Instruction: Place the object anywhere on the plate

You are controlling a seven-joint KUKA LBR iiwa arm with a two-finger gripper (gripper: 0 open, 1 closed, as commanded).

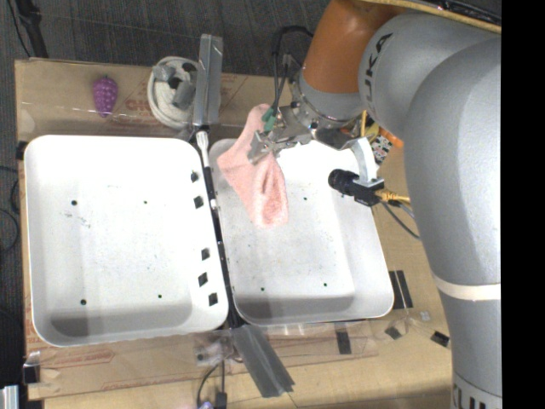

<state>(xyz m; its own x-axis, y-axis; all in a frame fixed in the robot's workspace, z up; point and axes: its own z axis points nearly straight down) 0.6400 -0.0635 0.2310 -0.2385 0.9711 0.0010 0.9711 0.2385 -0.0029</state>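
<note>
The gripper (271,139) is clenched on the upper edge of the pink cloth (260,177), which drapes down over the right bin (358,271) at its eleven o'clock corner, lifted, I judge, for carrying. I see no plate.

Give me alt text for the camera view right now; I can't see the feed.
The grey arm's end effector holds a pink cloth pinched at its top, the rest hanging over the back of the right bin. The left bin sits alongside, and a purple grape bunch lies on the bench behind it.
</note>
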